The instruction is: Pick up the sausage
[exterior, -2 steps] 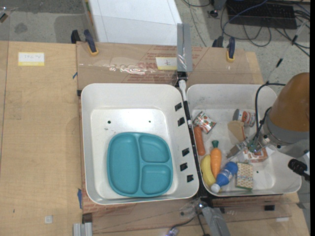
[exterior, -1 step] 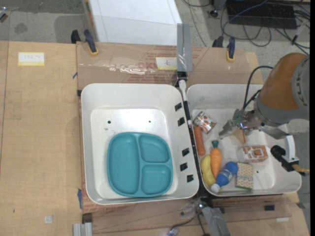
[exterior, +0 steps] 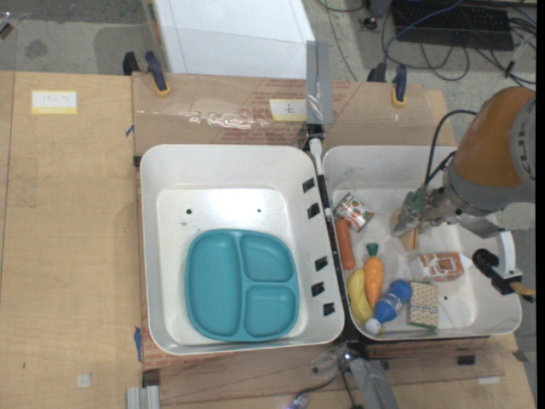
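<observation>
Gripper [exterior: 410, 221] low over the right white bin [exterior: 502, 318], reaching in from the right.
Whether its fingers are open or closed, I cannot tell. The thin reddish-brown sausage [exterior: 344, 242] lies along the left wall of this bin, apart from the gripper, above the orange carrot [exterior: 373, 280] and yellow banana [exterior: 358, 298]. The left bin [exterior: 162, 228] holds a teal divided plastic tray [exterior: 243, 285].

Two white bins are seen side by side. A teal divided tray [exterior: 243, 285] lies in the left bin [exterior: 162, 228]. In the right bin [exterior: 494, 318]: sausage [exterior: 344, 242] by the left wall, carrot [exterior: 374, 275], banana [exterior: 357, 296], blue bottle [exterior: 391, 302], pkts. The gripper [exterior: 410, 220] is held above the bin's middle, apart from the sausage.
</observation>
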Robot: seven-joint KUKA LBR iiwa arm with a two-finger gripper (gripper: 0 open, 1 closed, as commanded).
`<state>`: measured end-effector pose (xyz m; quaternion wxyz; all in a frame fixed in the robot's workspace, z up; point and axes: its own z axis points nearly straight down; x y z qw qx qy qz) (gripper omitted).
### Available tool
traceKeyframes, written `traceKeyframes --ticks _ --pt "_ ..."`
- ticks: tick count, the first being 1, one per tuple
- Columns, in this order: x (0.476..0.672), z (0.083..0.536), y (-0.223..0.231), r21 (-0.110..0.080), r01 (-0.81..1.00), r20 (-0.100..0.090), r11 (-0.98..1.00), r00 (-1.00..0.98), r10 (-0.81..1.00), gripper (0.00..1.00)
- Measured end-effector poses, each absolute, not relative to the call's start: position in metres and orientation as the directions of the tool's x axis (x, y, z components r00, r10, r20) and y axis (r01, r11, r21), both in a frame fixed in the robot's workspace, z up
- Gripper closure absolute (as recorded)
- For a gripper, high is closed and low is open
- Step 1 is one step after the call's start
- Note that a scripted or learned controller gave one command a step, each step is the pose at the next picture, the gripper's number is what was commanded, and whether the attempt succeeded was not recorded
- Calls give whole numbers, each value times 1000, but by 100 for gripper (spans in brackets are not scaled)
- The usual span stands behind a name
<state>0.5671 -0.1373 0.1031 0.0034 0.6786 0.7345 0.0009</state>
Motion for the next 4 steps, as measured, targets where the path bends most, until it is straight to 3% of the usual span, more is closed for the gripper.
traceKeyframes --ticks 1,2,3,4 --pt "596 93 -74 3 970 0 -243 243 970 100" --pt "591 192 44 0 988 0 -156 156 988 100" --pt "592 192 9 -1 965 1 262 -262 965 100" --pt "592 192 10 -1 965 0 262 -262 965 0"
